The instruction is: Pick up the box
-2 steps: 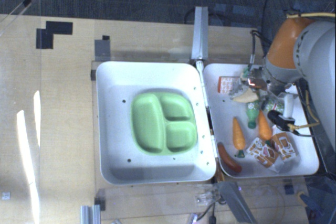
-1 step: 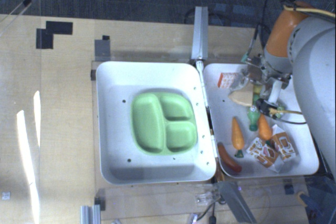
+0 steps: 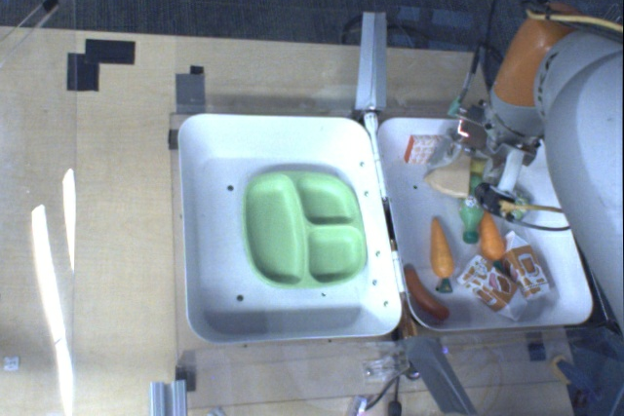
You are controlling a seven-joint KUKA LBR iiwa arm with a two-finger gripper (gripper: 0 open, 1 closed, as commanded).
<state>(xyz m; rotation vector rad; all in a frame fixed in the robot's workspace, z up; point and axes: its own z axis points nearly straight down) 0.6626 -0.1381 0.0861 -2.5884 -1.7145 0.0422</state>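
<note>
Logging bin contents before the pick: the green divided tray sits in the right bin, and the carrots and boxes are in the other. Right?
Not quite. The camera view shows the green tray in the left bin. The carrots and boxes are in the other, the right bin.

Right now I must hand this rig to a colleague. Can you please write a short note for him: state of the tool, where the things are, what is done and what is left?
Tool: low over the upper part of the right bin, among the items; no box is seen in its grip.
Box: small, orange and white, lying in the upper left corner of the right bin, left of the tool.
Other items in that bin: two carrots, a sausage, snack packets.
Left bin: holds a green divided tray.
Done: arm is in the bin. Left: grasp the box and lift it.
</note>
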